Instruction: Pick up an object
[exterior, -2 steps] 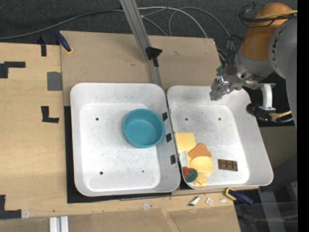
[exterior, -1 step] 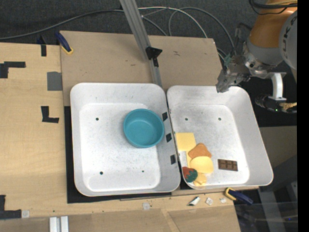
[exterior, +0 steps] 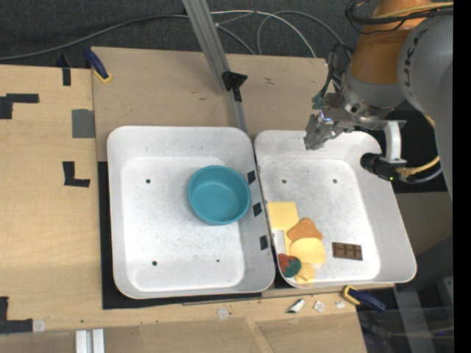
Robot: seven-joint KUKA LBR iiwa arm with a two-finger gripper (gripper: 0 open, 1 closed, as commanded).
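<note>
Left bin (exterior: 132, 153): 1 bowl (exterior: 218, 195). Right bin (exterior: 383, 219): food pieces (exterior: 298, 245). Gripper (exterior: 318, 140) at its rear rim; jaws' state cannot be told.

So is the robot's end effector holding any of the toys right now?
No. The end effector hangs over the far edge of the right bin with nothing in it; the toys lie at the near edge.

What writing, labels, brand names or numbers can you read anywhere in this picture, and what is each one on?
"KU": dark letters running down the grey arm at the frame's right edge, cut off there; the rest cannot be read.
Nothing legible on the blue bowl, the brown bar, the yellow items or the white bins.
</note>
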